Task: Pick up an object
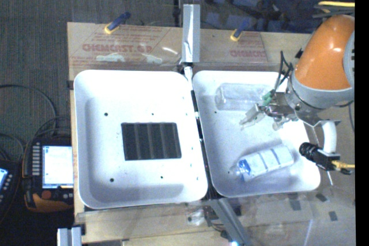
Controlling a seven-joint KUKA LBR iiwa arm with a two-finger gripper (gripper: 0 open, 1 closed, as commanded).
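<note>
Two white bins (86,124) on my bench, gripper (256,115) over the right one, fingers spread wide, holding nothing, clear bottle (265,161) lying just below it

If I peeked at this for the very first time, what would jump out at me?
First the big orange band of the robot arm at the right, hanging over the right bin. Below it the end effector sits low inside that bin, beside a clear plastic bottle near the back wall, while a second bottle with a blue cap lies on its side near the front. In the left bin, a dark ribbed rectangle stands out.
</note>
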